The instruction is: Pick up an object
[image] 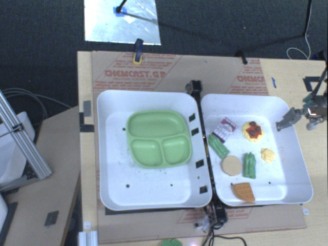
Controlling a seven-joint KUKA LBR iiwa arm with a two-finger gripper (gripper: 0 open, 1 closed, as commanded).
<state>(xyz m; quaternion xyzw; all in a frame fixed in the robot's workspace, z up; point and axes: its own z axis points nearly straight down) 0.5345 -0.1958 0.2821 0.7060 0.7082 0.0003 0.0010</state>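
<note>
**Claw held at the bin's edge, nothing yet picked**

The chief risk from here is judged to be a missed grasp. The candidate objects are small and lie low on the floor of the right bin (287,152): a red-and-white packet (224,129), a green pod (218,146), a tan disc (231,165), a second green piece (249,165), a round red-and-yellow item (252,130), a small yellow piece (267,155) and an orange wedge (243,191). The packet and the green pod are set just beside each other, as are the disc and the second green piece, so a neighbour could be nudged or caught along with the target. A flat item such as the disc could be slid rather than lifted. The bin's raised wall could also be struck on the way in.

The claw (288,119) is seen at the right bin's upper right rim, reaching in from the right and pointed leftward over the table (154,73). Nothing is seen between its tips; whether it is wide or narrow cannot be told. The left bin (110,178) is occupied by a green divided tray (158,138).
</note>
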